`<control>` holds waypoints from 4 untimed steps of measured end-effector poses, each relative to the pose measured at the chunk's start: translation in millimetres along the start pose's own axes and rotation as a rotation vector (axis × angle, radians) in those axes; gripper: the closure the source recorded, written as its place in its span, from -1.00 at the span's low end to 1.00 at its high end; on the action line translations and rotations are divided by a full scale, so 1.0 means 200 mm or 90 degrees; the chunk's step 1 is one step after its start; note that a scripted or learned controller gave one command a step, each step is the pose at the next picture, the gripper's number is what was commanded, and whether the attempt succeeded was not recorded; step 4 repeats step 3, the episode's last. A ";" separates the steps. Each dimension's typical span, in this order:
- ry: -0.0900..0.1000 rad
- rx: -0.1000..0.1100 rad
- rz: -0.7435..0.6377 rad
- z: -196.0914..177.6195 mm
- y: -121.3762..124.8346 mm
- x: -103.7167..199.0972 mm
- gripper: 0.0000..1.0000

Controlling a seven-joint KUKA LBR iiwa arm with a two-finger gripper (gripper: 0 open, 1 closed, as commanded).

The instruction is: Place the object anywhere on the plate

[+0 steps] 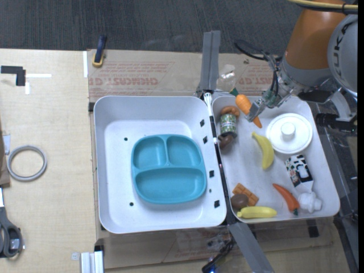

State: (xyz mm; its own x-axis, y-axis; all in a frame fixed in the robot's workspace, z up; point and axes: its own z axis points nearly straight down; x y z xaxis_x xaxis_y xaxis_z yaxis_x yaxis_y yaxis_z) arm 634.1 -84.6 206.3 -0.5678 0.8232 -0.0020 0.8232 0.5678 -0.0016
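A blue divided plate (169, 185) lies in the middle of the left white bin (108, 152), with nothing on it. My gripper (263, 105) is over the back of the right bin (324, 169), reaching in from the right. Its tip is right beside the lower right end of an orange carrot (245, 104) that lies slanted near the bin's back left corner. I cannot tell whether the carrot is touched or gripped.
The right bin also holds a small jar (228, 122), a banana (263, 149), a round white lidded dish (289, 133), a black-and-white carton (298, 170), a second carrot (285, 197), a yellow fruit (257, 212) and brown pieces (243, 195). A tape ring (25, 162) lies on the bench at left.
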 end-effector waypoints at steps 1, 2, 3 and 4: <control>0.001 0.000 -0.017 -0.16 -0.15 0.47 1.00; 0.001 0.000 -0.149 0.08 0.00 0.80 1.00; 0.001 0.000 -0.149 0.08 0.00 0.80 -1.00; 0.001 0.000 -0.149 0.08 0.00 0.80 -1.00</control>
